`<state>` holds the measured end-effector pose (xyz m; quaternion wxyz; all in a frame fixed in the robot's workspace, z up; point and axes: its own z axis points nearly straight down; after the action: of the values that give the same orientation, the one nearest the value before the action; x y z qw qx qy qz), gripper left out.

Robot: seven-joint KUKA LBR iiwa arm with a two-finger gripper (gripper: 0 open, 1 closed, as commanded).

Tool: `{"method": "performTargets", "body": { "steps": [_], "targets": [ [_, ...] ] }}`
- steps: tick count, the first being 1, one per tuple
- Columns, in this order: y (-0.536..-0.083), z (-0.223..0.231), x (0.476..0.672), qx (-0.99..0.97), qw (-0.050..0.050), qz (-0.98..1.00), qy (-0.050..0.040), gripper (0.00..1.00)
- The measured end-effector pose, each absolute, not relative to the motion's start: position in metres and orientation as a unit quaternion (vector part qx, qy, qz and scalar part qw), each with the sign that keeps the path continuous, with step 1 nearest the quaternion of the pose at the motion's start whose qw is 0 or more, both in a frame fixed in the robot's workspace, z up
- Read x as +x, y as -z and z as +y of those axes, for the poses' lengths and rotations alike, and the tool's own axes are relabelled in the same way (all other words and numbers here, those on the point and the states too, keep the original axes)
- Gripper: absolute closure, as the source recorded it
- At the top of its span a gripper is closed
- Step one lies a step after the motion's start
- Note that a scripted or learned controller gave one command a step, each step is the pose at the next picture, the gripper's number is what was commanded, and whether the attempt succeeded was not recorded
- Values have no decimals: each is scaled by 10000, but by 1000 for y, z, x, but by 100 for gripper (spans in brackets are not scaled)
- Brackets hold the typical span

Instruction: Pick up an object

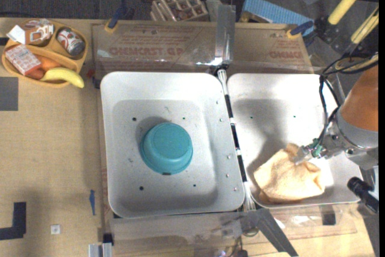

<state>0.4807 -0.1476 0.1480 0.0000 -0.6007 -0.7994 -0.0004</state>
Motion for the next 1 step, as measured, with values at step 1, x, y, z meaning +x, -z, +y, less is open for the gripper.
{"method": "performTargets", "body": {
  "steps": [1],
  "targets": [
    [-207, -87, 575, -6587, -11, -7524, 2, 100]
  ]
}}
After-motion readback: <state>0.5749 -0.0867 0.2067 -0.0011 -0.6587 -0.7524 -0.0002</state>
